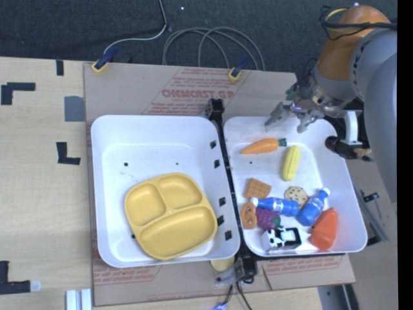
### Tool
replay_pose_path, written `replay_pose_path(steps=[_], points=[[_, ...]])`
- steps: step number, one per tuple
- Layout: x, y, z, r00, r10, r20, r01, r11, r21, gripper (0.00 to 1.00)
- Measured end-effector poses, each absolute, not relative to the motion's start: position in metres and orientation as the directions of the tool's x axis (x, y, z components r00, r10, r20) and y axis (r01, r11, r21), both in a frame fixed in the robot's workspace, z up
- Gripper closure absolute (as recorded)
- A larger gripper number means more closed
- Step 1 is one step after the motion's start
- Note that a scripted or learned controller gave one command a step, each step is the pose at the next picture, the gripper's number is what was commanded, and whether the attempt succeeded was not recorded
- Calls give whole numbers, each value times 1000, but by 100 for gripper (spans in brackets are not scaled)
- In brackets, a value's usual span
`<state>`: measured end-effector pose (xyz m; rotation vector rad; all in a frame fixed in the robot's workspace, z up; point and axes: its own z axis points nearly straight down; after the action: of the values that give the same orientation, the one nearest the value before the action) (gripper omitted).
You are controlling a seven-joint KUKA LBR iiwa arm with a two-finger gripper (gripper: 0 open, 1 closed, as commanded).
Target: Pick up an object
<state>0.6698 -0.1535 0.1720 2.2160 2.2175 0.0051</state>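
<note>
Hovering gripper [288, 117], jaws spread and empty, sits just above and right of the carrot [260, 146] in the right bin [345, 192]. Approach step, we judge; next, descend onto carrot.

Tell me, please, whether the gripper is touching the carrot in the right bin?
Apart. The camera view shows the gripper open above the bin's far edge, with bare white bin floor between its fingers and the carrot.
</note>
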Motion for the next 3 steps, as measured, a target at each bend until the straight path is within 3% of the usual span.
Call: replay_pose_path(steps=[1,2,3], points=[[626,-229,125,7,1000,-3,1000,-7,-6,0],[602,-192,84,-2,1000,-5,1000,2,4,0],[605,-194,98,-1,1000,-6,1000,1,7,100]])
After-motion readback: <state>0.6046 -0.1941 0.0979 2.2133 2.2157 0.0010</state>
